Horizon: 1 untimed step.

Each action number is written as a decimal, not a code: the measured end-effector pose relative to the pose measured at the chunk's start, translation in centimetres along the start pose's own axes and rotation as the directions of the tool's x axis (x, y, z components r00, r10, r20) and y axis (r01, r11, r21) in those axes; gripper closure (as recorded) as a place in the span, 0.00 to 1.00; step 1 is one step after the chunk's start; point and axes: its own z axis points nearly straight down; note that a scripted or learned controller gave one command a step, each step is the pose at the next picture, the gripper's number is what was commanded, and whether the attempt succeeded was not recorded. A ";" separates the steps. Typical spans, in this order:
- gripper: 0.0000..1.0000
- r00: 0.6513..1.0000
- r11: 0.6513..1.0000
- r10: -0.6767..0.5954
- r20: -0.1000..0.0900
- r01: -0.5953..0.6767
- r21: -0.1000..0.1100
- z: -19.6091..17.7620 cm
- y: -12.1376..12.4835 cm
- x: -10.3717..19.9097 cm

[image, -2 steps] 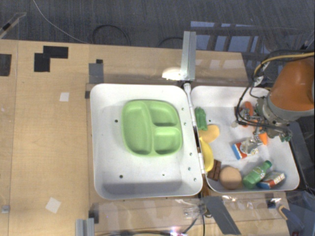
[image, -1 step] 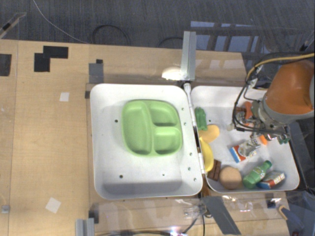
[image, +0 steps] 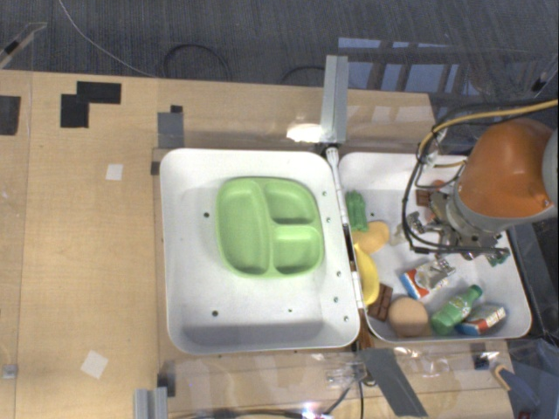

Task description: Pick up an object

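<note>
**Crowded Corner, Risky Reach**

Nearest lay the green bottle (image: 456,309), tan ball (image: 408,314) and red-blue tube (image: 414,284), packed close; a descent there could nudge neighbours or pinch two. Above them hung the gripper (image: 439,260), its grip impossible to tell. Beyond, a banana (image: 368,273), then the green divided plate (image: 267,226) in the left bin (image: 188,321)

Both white bins (image: 188,321) look like smooth moulded plastic with a faint sheen. The green divided tray (image: 266,226), well to the left of the gripper (image: 434,267), is matt plastic. The bench (image: 79,260) looks like pale, dull wood. Just below the gripper, the green bottle (image: 456,309) is glossy plastic, and the tan egg-shaped object (image: 408,315) beside it is smooth and matt. The arm's orange band (image: 507,171) is satin-smooth.
</note>
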 end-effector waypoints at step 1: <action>0.00 0.989 0.989 -0.146 -0.015 0.145 -0.018 -4.9 -7.8 0.5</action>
